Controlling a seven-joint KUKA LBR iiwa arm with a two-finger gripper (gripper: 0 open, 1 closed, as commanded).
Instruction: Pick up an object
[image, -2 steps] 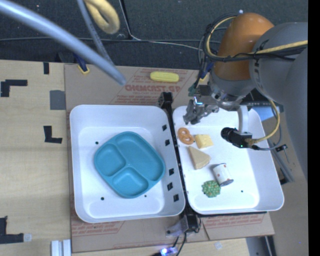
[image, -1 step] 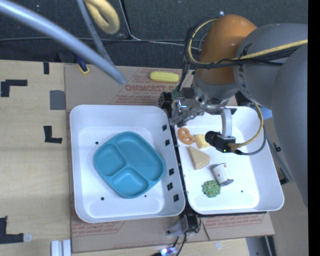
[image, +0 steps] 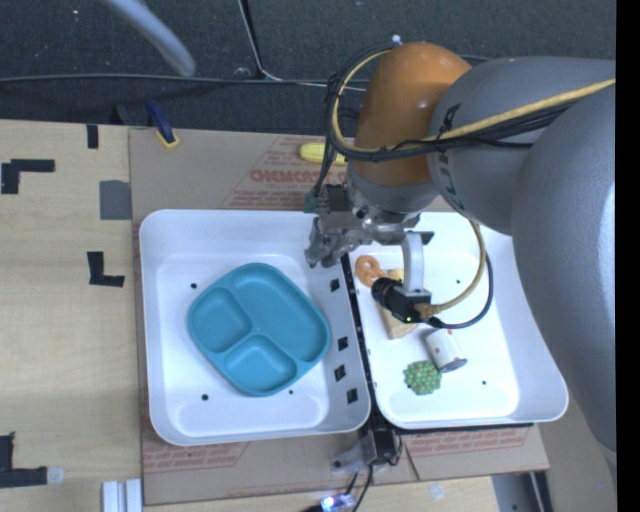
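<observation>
Grey arm (image: 560, 200) fills the right side of the frame, closest to the lens, with its orange band (image: 405, 90) at upper centre.

- Gripper (image: 325, 240): hangs below the orange band, just above centre frame, over the inner edge of the left bin by the divide between the two bins. Nothing is seen held in it. Jaw state: cannot tell (the mechanism reads as one dark cluster from this angle).
- Left bin (image: 150, 300): holds a blue divided plate (image: 258, 328), three compartments, lying flat in the middle of the bin floor, below and left of the gripper and apart from it.
- Right bin (image: 530, 390): several small things.
  - Orange piece (image: 368, 268) near the bin's upper left, just right of the gripper.
  - White cylinder (image: 441, 350), short, lying on its side toward the lower middle.
  - Green bumpy ball (image: 421, 377) just below and left of the white cylinder, near it (touching or not, unclear).
  - Tan piece (image: 398, 326) between the orange piece and the ball, partly hidden.
- Both bins sit on a brown cardboard sheet (image: 220, 170), with a yellow thing (image: 315, 152) on it above the left bin.
- Pale wooden bench (image: 60, 330) runs down the left of the frame.
</observation>
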